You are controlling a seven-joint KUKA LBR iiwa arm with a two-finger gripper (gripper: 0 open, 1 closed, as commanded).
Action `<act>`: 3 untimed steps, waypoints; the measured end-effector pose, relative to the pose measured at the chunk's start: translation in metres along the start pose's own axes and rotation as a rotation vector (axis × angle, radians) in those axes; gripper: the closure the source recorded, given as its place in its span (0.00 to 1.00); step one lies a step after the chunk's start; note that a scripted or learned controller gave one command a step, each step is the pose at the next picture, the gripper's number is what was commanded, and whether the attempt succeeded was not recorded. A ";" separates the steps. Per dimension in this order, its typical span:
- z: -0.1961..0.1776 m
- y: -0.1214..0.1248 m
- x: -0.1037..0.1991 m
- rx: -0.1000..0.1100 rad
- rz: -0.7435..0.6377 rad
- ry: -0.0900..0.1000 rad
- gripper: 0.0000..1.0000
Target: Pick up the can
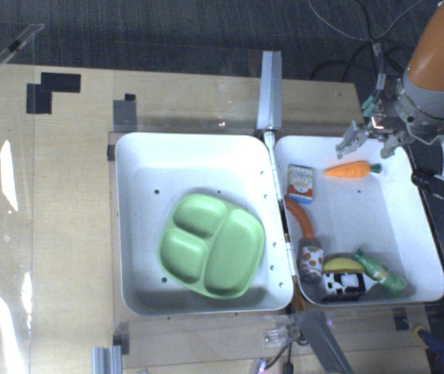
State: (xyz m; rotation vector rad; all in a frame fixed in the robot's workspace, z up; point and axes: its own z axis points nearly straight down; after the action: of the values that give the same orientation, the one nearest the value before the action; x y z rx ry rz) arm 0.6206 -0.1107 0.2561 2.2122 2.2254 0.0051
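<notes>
The small cylindrical patterned metal can (311, 260) stands at the near left of the right white bin (409, 216), touching a yellow banana (342, 265), well apart from the two-finger gripper (371, 139), spread open and empty above the far rim.

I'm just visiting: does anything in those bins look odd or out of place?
Nothing looks spilled or broken. The green divided plate sits askew in the left bin, and the can is crowded into the right bin's near corner.
</notes>
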 end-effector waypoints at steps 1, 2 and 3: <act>0.061 0.015 -0.053 0.001 0.019 -0.001 0.00; 0.033 0.050 -0.080 -0.004 0.104 -0.002 0.00; 0.170 0.049 -0.085 0.002 0.113 0.004 0.00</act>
State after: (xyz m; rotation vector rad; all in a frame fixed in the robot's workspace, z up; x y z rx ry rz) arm 0.6713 -0.1955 0.0863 2.3379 2.0999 0.0080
